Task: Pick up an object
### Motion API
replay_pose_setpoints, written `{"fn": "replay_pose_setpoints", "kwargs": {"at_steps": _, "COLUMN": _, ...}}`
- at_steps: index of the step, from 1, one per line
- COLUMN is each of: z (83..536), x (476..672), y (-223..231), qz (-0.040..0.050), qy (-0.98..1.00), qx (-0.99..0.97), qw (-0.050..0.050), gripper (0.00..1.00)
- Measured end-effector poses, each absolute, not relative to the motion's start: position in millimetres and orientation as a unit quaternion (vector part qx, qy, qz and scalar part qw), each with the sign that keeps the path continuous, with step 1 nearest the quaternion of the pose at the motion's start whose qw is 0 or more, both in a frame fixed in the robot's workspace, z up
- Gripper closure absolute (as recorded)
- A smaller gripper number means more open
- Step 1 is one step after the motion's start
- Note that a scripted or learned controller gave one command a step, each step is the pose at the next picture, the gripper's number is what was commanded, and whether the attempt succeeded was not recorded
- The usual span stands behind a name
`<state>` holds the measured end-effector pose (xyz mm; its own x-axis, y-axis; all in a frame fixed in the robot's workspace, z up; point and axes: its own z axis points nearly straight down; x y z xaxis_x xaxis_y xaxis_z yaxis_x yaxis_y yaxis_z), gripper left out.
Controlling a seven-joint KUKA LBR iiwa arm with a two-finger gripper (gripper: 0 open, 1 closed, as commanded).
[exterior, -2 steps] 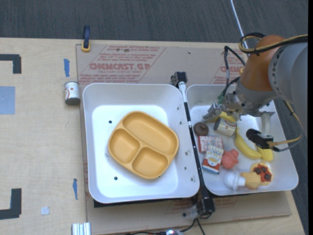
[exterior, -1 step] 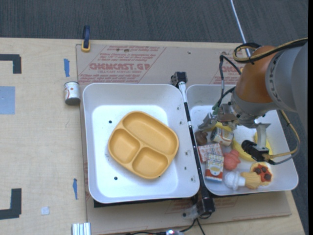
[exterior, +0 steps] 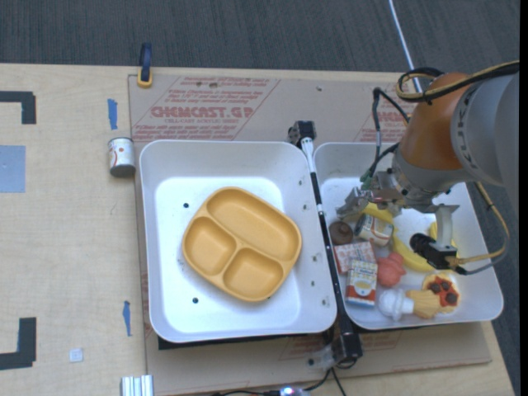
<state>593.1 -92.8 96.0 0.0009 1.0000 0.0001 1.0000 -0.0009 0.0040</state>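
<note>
We see a robotics lab bench — a plywood board [exterior: 82,221] marked with tape, two white bins [exterior: 157,246], clamps, cables and toy food [exterior: 433,295].

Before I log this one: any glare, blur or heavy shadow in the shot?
Camera view: sharp, evenly lit; mild sheen on the left bin floor around the tray; the arm shades the toy pile in the right bin, so small items there read poorly.
</note>
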Motion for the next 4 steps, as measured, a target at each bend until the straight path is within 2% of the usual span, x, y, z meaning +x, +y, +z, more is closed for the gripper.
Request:
{"fn": "replay_pose_setpoints", "kwargs": {"at_steps": 1, "z": 185, "x": 529.0, "y": -62, "qz": 0.0000, "qy": 0.707, "qx": 0.707, "qw": -0.001, "gripper": 1.00}}
{"fn": "replay_pose_setpoints", "kwargs": {"at_steps": 2, "z": 197, "x": 479.5, "y": -71, "qz": -0.0001, "qy": 0.707, "qx": 0.707, "qw": -0.001, "gripper": 1.00}}
{"fn": "replay_pose_setpoints", "kwargs": {"at_steps": 3, "z": 185, "x": 480.0, "y": -2, "qz": 0.0003, "qy": 0.708, "qx": 0.707, "qw": -0.001, "gripper": 1.00}}
{"fn": "replay_pose_setpoints", "kwargs": {"at_steps": 4, "z": 188, "x": 479.8, "y": -42, "qz": 0.0004, "qy": 0.707, "qx": 0.707, "qw": 0.001, "gripper": 1.00}}
